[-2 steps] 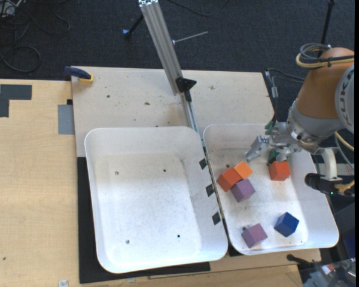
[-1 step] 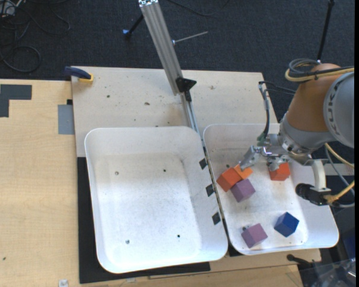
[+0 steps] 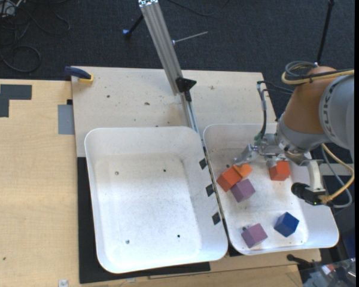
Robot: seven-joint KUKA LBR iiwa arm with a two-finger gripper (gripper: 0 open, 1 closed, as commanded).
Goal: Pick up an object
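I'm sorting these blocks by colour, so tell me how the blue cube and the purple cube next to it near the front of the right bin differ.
The blue cube is dark blue; the purple cube is pale violet. The blue cube lies further toward the bin's right side and slightly further back; the purple cube sits closer to the divider. They are turned at different angles. Both look like similar-sized blocks resting loose on the floor of the right bin, apart from each other.

Blocks in my right bin [image 3: 323, 235]: two orange blocks [image 3: 233, 176] touching, upper left; purple cube [image 3: 243, 190] just below them; red-orange cube [image 3: 279, 170] apart; blue cube [image 3: 286, 224] and second purple cube [image 3: 253, 234] near front edge.
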